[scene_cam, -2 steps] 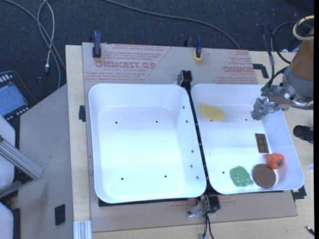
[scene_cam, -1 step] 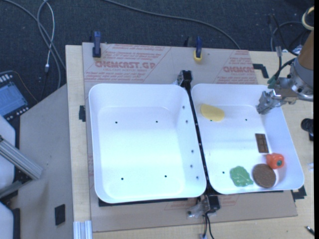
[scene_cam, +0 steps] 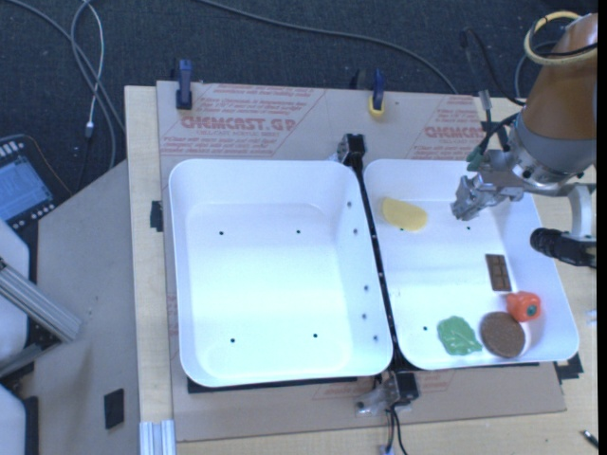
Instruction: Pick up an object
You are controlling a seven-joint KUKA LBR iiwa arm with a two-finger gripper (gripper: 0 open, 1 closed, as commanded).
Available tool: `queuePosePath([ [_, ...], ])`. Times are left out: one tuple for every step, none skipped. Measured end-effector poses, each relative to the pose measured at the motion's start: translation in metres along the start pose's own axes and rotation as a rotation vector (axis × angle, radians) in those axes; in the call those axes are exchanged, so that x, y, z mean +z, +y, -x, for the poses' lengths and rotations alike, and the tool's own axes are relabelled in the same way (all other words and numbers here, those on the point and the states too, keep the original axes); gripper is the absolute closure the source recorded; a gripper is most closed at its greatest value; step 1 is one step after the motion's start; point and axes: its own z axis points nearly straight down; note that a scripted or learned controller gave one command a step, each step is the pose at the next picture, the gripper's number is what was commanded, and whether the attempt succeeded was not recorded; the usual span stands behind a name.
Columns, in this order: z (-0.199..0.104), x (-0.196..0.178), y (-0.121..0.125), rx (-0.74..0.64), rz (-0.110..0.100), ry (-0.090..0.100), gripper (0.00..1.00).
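Note:
The right bin [scene_cam: 417, 282] holds a yellow flat piece [scene_cam: 404, 214] near its back left, a small brown bar [scene_cam: 497, 272], an orange-red object [scene_cam: 523, 306], a round brown disc [scene_cam: 502, 335] and a green lump [scene_cam: 458, 336] along the front. My gripper [scene_cam: 468, 203] hangs over the back of the right bin, to the right of the yellow piece and apart from it. Nothing shows between its fingertips.
The left bin [scene_cam: 190, 254] sits beside the right one, with a black divider clamp [scene_cam: 354, 147] at the back between them. Blue and yellow clamps [scene_cam: 184, 76] hold the board. Cables run across the dark floor behind.

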Motion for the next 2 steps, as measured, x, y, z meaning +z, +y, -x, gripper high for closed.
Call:
queuePosePath([
  [-0.060,-0.008,0.002,-0.001,0.002,0.000,1.00],
  [-0.111,-0.017,0.009,0.000,0.002,0.000,1.00],
])
